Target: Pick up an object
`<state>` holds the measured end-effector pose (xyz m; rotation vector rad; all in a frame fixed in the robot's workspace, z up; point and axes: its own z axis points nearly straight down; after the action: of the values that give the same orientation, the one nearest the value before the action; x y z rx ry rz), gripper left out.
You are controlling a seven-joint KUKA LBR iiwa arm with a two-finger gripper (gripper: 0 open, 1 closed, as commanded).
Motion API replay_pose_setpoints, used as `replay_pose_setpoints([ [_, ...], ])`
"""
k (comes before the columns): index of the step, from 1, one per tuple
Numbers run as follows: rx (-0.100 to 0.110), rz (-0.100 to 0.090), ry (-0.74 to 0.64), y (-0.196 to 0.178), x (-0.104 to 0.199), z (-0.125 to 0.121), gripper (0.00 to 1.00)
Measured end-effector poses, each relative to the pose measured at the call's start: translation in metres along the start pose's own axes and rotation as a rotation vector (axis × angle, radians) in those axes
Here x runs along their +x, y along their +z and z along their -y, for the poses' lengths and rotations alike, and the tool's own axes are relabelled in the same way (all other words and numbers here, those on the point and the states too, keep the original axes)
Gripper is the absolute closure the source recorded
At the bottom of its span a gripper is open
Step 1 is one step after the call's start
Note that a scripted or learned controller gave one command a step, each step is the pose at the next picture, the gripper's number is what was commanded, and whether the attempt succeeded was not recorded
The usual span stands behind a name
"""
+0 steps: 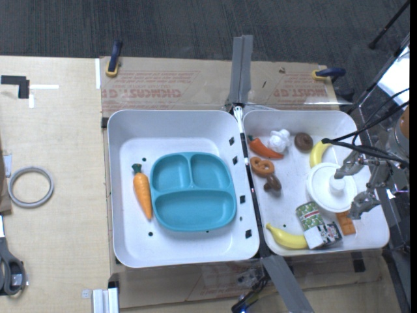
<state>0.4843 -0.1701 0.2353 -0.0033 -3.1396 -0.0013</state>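
Note:
My gripper hangs low over the right side of the right bin, its two fingers spread open with nothing between them. Just to its left lies a round white lid-like disc. Around the disc are a yellow banana, a green and white carton, a small orange block and a second banana. Farther left in that bin sit an orange carrot-like piece, a white garlic shape, a brown doughnut, a pretzel and a dark brown lump.
The left bin holds a blue divided plate and a toy carrot beside it. A tape roll and scissors lie on the bench at the left. Cables and the arm crowd the right edge.

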Motion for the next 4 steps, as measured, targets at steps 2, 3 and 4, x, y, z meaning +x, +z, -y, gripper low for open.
replay_pose_setpoints([
  [2, 0.000, 0.005, 0.122, 0.141, -0.134, 0.006, 0.00],
  [3, 0.001, 0.006, 0.249, 0.144, -0.168, 0.004, 0.00],
  [4, 0.002, 0.009, 0.246, 0.135, -0.170, 0.003, 1.00],
])
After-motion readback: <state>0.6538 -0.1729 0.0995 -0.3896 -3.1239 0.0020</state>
